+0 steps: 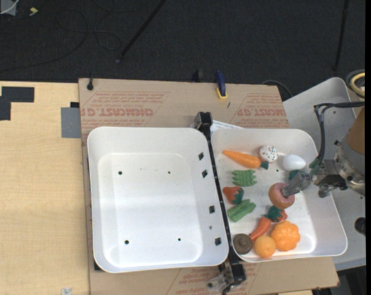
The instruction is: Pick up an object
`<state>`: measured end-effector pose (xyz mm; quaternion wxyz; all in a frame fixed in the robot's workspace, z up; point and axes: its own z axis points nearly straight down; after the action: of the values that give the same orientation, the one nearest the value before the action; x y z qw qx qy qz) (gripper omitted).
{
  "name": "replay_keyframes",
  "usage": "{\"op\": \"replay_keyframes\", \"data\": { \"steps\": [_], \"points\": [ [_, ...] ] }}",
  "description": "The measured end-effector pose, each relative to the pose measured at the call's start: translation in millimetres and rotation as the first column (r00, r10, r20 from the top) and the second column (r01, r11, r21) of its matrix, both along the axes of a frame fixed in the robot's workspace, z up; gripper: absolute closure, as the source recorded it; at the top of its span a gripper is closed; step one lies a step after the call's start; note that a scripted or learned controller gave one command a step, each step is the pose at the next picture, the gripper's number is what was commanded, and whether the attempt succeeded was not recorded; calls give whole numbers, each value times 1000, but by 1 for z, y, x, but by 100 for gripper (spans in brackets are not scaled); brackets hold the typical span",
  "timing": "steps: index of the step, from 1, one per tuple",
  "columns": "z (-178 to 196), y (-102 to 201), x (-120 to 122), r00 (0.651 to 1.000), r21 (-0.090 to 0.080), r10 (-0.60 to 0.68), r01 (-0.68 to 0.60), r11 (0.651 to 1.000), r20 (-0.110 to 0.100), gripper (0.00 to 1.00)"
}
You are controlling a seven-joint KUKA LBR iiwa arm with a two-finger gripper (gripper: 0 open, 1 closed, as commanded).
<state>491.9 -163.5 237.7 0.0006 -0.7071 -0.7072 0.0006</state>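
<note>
Red toy (280, 195) lay in right bin (333, 238), just under gripper (294, 184). Hovered low there, probably lined up for a grab. Couldn't tell whether clenched or released.

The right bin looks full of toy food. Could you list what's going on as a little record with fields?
right bin: holds toy food
top items: carrot, white egg, speckled ball
bottom items: orange pumpkin, small orange fruit, brown round piece
gripper: low over a reddish-brown round toy
grip: cannot tell
left bin: white, beside the right bin
</note>
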Motion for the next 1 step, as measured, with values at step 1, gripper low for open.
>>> {"op": "replay_keyframes", "data": {
  "steps": [1],
  "points": [
    [-92, 52, 58, 1000, 3, 5, -5, 1000, -5, 0]
  ]
}}
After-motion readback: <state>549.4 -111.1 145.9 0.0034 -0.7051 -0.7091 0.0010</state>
